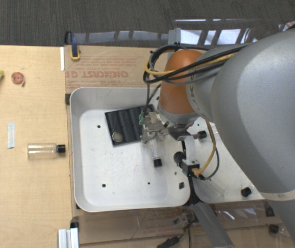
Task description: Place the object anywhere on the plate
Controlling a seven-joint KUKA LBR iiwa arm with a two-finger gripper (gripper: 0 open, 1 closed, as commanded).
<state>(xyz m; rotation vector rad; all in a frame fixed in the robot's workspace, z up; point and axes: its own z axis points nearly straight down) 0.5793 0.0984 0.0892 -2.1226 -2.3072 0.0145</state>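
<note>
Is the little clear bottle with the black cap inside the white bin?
No, the clear bottle lies on the wooden bench, left of the white bin.

Your arm [261, 102] reaches in from the right, its grey bulk taking up most of that side. Its orange band [181, 84] sits just above the wrist, and the gripper [152, 130] points down and leftward, cables looping around it.

Two bins [85, 190] — two vials [45, 149].
</note>
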